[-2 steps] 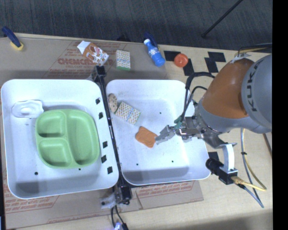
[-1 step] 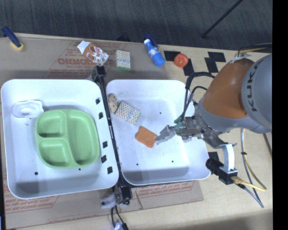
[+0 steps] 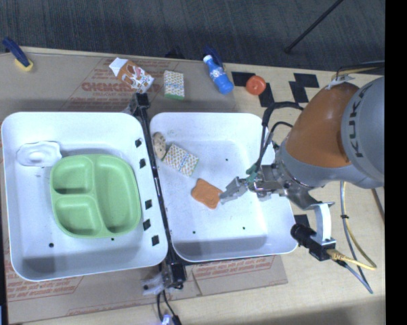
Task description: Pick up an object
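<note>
In the right bin (image 3: 210, 246) the end effector (image 3: 229, 191) reaches from the right, its tip touching an orange block (image 3: 204, 193). Whether its grip is apart or clamped I cannot tell; the tip is small and blurred. A patterned packet (image 3: 181, 159) lies near, partly covering a small item (image 3: 160, 145). The left bin (image 3: 27, 263) holds a green tray (image 3: 95, 195). The arm (image 3: 332, 137) is cut off at the right.

- You are looking at two white bins: the left bin (image 3: 13, 181) and the right bin (image 3: 217, 124).
- You are seeing one green divided plate (image 3: 95, 195) and one clear lid (image 3: 37, 154) lying in the left bin.
- You are seeing three items lying in the right bin: one orange block (image 3: 204, 193), one patterned packet (image 3: 181, 159), one small cookie-like piece (image 3: 160, 145).
- You are seeing one blue bottle (image 3: 219, 75), one orange ball (image 3: 256, 84), one green-white box (image 3: 174, 84), one snack wrapper (image 3: 131, 75) and one blue-yellow clamp (image 3: 17, 54) lying on the bench.
</note>
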Controlling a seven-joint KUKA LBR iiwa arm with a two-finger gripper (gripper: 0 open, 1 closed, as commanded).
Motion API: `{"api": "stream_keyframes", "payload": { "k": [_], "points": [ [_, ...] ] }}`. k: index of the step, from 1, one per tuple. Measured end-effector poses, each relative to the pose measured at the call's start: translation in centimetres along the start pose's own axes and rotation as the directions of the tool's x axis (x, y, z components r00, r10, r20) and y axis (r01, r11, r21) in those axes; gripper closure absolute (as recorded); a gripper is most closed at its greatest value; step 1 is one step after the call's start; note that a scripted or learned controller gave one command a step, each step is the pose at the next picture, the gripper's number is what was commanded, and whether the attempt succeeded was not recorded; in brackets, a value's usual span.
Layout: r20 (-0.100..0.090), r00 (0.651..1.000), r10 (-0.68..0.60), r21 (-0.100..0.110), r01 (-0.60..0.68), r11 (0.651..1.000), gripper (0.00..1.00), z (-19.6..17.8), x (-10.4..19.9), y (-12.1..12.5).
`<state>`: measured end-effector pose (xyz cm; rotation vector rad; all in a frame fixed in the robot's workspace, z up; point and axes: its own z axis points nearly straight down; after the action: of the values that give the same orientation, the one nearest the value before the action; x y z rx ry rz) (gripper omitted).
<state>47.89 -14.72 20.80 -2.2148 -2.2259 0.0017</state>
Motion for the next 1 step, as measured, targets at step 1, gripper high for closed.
{"api": "stream_keyframes", "payload": {
  "k": [1],
  "points": [
    [0.000, 1.000, 0.000, 0.000, 0.000, 1.000, 0.00, 0.00, 0.00, 0.00]
  ]
}}
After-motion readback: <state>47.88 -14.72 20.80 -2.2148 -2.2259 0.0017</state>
